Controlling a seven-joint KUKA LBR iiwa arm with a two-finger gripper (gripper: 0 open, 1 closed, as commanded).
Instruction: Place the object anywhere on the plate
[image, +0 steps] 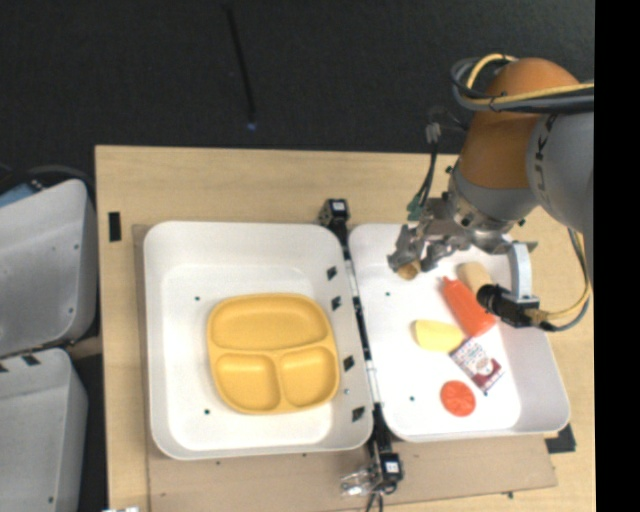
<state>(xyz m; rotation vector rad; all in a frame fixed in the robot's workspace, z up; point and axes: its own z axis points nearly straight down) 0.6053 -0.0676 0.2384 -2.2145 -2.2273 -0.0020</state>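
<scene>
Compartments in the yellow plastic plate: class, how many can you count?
3. The yellow plastic plate in the left white bin has one wide compartment across its far side and two smaller ones, left and right, along its near side.

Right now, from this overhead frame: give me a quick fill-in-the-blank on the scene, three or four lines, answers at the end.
1. The yellow plate lies in the ____ bin of the view.
2. The plate has ____ compartments.
3. The tool hangs over the ____ bin of the view.
4. The flat round disc near the right bin's front edge is coloured ____.

Missing words: left; three; right; red
</scene>
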